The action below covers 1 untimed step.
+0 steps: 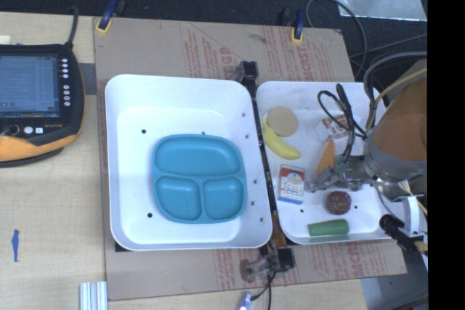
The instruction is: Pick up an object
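Jaws (336, 176) state unclear, crowded by carrot (326, 155), brown ball (338, 202), card box (291, 184)

Bench surroundings, seen from above

A brown cardboard sheet (218, 40) is lying under both bins, with a blue-and-yellow clamp (107, 17) gripping its far left corner and another clamp (297, 28) gripping its far edge further right. A teach pendant (36, 99) with a lit screen and orange underside is resting on the pale wooden bench top (51, 229) to the left, its black cable (73, 25) running away from it. A small blue mark (15, 245) is showing near the bench's left edge.
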Each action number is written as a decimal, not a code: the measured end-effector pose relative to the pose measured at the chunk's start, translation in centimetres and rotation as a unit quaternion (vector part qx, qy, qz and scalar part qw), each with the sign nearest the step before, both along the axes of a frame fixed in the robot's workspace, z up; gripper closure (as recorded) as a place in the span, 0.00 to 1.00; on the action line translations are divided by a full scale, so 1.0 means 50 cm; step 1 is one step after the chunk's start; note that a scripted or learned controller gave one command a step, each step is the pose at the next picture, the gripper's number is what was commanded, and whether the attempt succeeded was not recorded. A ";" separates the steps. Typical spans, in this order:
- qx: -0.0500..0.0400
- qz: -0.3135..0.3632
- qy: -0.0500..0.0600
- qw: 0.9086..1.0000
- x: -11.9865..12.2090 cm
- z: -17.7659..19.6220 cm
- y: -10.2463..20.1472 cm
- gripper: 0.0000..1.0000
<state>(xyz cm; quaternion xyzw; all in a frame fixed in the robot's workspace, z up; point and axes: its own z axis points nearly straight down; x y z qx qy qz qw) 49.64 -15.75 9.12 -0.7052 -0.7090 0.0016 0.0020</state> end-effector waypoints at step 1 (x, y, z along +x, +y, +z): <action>-0.001 0.001 -0.001 1.000 0.090 0.001 0.033 0.00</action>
